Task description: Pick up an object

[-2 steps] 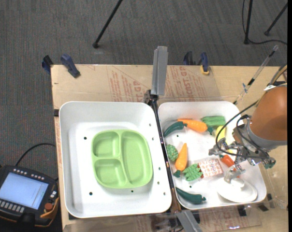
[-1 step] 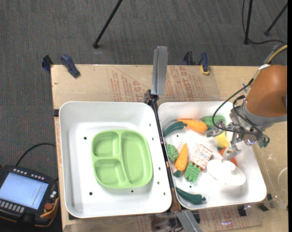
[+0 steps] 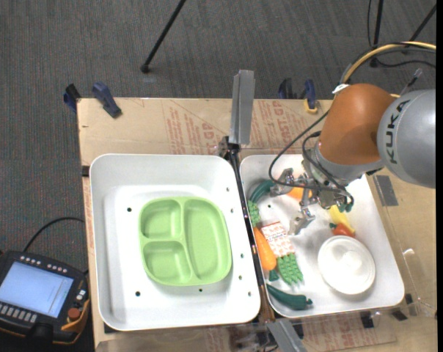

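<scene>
My gripper (image 3: pixel 297 199) hangs low in the right bin (image 3: pixel 386 270), at its upper middle, and stands open. A small orange toy piece (image 3: pixel 295 192) lies on the bin floor about between the fingers; I cannot tell whether they touch it. Just right of the gripper are a yellow piece (image 3: pixel 340 217) and a red piece (image 3: pixel 344 230). A dark green curved toy (image 3: pixel 261 191) lies to its left. Below it are a red-and-white packet (image 3: pixel 274 232), an orange carrot (image 3: pixel 265 248), a knobbly green toy (image 3: pixel 290 268) and a dark green pod (image 3: pixel 291 298).
A white bowl (image 3: pixel 346 264) sits at the lower right of the right bin. The left bin (image 3: pixel 108 196) holds a light green divided plate (image 3: pixel 185 240). A grey upright post (image 3: pixel 242 112) stands behind the wall between the bins. A teach pendant (image 3: pixel 34 292) lies at the lower left.
</scene>
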